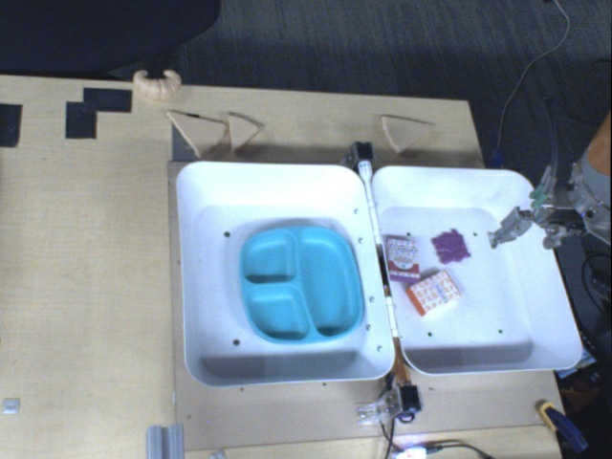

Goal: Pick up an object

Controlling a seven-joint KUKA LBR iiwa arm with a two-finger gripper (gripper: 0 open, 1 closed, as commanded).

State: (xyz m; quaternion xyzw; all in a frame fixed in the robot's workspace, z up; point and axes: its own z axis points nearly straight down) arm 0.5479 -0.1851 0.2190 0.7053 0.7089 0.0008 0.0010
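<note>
The right bin (497, 338) holds three small things near its left side. A purple grape bunch (450, 246) lies in the middle. A small printed packet (402, 253) rests by the divider, with a dark red strip under it. An orange and white box (435, 292) lies just below them. My gripper (529, 226) hangs over the bin's right side, well to the right of the grapes, and its fingers spread apart with nothing between them.
The left bin (206, 256) holds a blue sectioned tray (301, 282). The arm's wrist (588, 194) comes in over the right rim. Cables and clips sit at the bins' near edge (397, 404). Bare wooden bench (86, 275) stretches to the left.
</note>
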